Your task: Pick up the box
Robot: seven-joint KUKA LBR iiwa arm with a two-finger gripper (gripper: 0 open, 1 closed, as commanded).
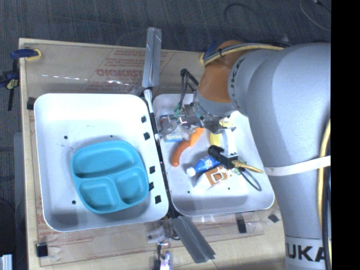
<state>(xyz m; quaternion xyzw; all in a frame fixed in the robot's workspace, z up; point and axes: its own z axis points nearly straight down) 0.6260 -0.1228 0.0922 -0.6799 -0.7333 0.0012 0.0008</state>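
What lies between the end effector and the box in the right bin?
In the camera view, an orange carrot-shaped item and a blue tube lie between the end effector and the box.

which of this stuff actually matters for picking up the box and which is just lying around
For the job:
- small brown and white box, near the front of the right bin
- gripper, over that bin's far left part, apart from the box

Just lying about:
- orange carrot-shaped thing
- blue tube with white cap
- blue divided tray in the left bin
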